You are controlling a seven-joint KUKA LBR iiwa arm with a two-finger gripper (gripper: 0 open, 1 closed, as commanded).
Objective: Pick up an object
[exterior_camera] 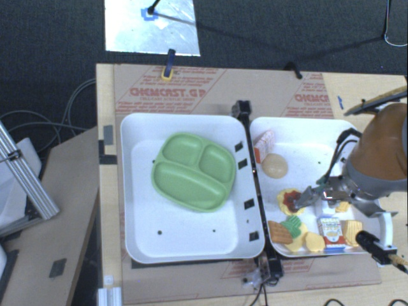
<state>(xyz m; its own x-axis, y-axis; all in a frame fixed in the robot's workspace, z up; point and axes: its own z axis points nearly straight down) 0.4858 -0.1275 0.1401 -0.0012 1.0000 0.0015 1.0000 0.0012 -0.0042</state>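
Where the frame's left half begins, the left bin (pixel 137 234) holds one green divided plate (pixel 194 171), tilted a bit, sitting in the bin's upper middle, three compartments facing up. A black divider strip (pixel 250 171) with clips runs between the two bins.

Right bin (pixel 299 129), left to right:
- red-and-white packet (pixel 262 145) against the upper-left wall
- tan round ball (pixel 275 166) just below it, touching or nearly so
- red item on a yellow piece (pixel 291 200) at mid-left
- orange cracker-like block (pixel 279 232) and green ridged piece (pixel 294 224) at lower left, touching each other
- yellow lumps (pixel 311 241) along the bottom wall
- small white carton with red and blue print (pixel 330 230), with a yellow wedge (pixel 351 230) beside it, lower right

Gripper (pixel 312 195) hangs over the right bin's centre, reaching in from the frame's right under the grey-and-orange arm (pixel 382 158). One dark finger (pixel 307 196) points left toward the red item, tip just beside it. Can't tell if the pincer is apart or together; nothing visibly clamped between the fingers.
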